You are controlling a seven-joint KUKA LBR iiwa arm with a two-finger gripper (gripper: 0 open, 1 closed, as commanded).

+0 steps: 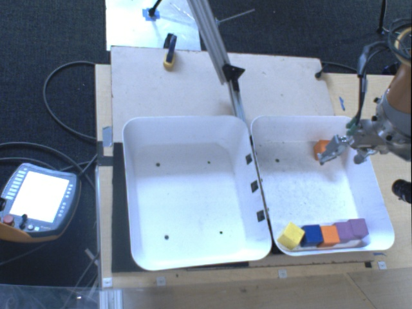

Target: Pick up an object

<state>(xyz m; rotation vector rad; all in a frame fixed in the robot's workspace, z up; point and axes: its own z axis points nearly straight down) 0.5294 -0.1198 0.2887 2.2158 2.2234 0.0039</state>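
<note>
camera view: right bin [373, 192] holds five blocks [325, 234]; gripper [329, 153] over an orange block [320, 148].

Two white bins [193, 131], five blocks in a row [325, 234], and one orange block [321, 149] apart.

End effector [332, 151] beside orange block [320, 149] in right bin [381, 201].

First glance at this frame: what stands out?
The gripper sits over the right bin, right beside a lone orange block near its far side. A row of yellow, blue, orange and purple blocks lines the near edge. The left bin and a teach pendant sit further left.
</note>
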